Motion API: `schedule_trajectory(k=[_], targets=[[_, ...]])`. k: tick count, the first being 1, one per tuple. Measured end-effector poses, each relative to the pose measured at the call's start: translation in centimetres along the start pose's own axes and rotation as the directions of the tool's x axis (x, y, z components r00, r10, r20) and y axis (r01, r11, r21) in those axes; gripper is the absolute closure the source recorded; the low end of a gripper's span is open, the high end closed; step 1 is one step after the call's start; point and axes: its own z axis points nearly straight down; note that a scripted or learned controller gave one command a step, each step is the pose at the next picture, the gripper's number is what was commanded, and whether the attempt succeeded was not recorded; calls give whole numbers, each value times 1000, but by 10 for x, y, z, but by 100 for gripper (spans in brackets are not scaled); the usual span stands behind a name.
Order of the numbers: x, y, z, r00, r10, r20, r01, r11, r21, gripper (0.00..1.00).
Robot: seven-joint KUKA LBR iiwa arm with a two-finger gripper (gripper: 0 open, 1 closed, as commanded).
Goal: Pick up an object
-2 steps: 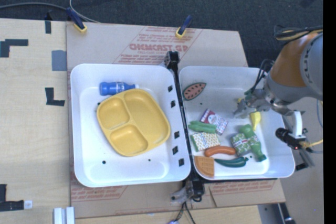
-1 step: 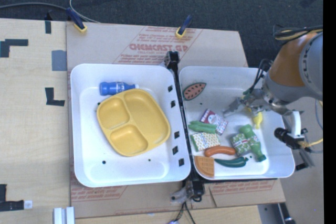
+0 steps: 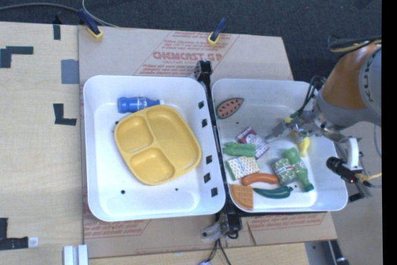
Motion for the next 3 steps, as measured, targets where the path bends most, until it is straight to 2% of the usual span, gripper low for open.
schedule_trajectory(k=[1, 2, 3], targets=[[-2, 9, 2, 1000, 7, -4, -7, 1000, 17, 0], [-3, 19, 2, 1000, 10, -5, -10, 1000, 24, 0], [-3, 16, 2, 1000, 6, -2, -6, 1000, 14, 0]])
